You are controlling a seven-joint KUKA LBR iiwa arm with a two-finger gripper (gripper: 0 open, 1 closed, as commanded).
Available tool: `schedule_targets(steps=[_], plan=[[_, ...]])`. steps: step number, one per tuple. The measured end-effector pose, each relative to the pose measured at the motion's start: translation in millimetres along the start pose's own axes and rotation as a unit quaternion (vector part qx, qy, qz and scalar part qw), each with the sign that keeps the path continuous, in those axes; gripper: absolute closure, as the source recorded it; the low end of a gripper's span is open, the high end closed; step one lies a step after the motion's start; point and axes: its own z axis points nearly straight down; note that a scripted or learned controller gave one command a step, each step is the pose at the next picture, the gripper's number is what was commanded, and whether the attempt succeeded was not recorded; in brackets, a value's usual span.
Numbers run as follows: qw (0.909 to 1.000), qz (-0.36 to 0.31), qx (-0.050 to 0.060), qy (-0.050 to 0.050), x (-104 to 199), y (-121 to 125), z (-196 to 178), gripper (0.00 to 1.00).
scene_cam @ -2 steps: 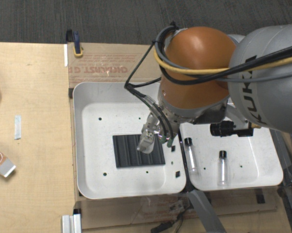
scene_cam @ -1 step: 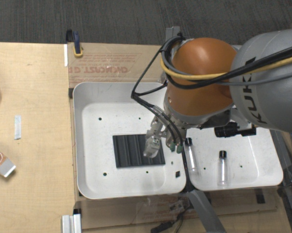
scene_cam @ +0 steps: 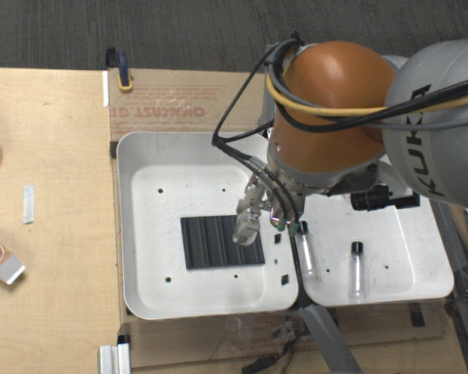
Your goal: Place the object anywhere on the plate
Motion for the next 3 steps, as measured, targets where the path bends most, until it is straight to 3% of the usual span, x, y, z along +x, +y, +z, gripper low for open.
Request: schedule_targets(steps=[1,3], plan=[[0.9885,-0.151,0.000,0.000,15.9,50.9,-3.1,1.00],[0.9890,-0.148,0.000,0.001,8.8,27.8,22.2,1.00]])
